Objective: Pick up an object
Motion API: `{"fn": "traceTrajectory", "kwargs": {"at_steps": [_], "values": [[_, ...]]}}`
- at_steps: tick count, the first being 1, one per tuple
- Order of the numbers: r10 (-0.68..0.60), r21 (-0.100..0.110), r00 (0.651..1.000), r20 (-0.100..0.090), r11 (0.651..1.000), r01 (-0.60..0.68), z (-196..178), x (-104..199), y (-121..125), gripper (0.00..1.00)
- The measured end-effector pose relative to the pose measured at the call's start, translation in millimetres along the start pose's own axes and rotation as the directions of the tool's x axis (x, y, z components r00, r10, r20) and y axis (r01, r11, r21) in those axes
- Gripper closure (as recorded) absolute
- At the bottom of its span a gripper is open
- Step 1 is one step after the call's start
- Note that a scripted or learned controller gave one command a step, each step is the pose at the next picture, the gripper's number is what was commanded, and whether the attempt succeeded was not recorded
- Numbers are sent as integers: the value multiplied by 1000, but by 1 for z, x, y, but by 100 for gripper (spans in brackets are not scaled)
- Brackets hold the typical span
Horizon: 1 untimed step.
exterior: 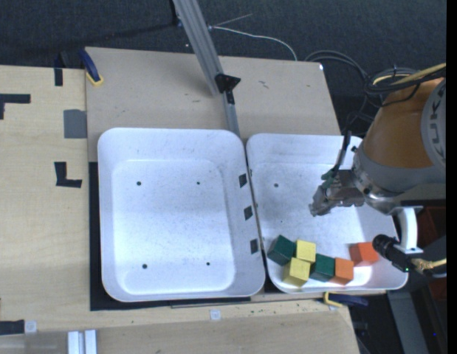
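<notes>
Several small blocks lie along the near edge of the right bin (287, 157): a dark green block (282, 248), a yellow block (306, 251), a second yellow block (297, 271), a green block (323, 266), an orange block (344, 271) and an orange-red block (364, 253). My gripper (322, 202) hangs over the middle of the right bin, up and to the right of the blocks and apart from them. I see nothing between its fingers.
The left bin (110, 198) sits beside the right one. A grey metal pole (206, 46) slants in from the top to the gap between the bins. Cables trail at the upper right.
</notes>
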State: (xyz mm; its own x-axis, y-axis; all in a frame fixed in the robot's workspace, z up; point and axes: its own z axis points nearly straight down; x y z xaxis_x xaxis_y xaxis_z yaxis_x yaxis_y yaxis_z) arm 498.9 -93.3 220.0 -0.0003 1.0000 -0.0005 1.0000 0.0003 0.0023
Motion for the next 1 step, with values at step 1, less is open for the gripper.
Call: {"fn": "traceTrajectory", "kwargs": {"at_steps": [1], "values": [[0,4,1000,0,1000,0,3,0,0,0]]}}
